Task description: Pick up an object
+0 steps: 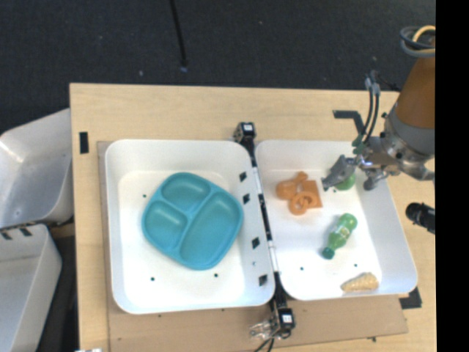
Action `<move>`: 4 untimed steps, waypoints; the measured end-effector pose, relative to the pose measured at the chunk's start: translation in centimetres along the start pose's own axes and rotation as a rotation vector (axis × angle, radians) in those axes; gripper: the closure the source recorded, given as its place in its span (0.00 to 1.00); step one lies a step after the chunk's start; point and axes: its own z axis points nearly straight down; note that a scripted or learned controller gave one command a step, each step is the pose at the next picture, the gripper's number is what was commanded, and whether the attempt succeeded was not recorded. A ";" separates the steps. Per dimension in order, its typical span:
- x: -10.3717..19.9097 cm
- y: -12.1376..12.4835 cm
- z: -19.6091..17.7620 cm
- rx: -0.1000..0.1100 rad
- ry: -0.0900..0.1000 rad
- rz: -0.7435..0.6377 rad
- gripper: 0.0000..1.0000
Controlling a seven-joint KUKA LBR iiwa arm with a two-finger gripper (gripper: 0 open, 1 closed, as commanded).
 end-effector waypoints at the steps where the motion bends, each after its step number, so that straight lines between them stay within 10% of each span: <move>1: 0.0 0.2 -0.6 -0.012 -0.002 -0.003 0.00; 4: -0.1 0.9 12.2 -0.007 -0.003 0.002 0.00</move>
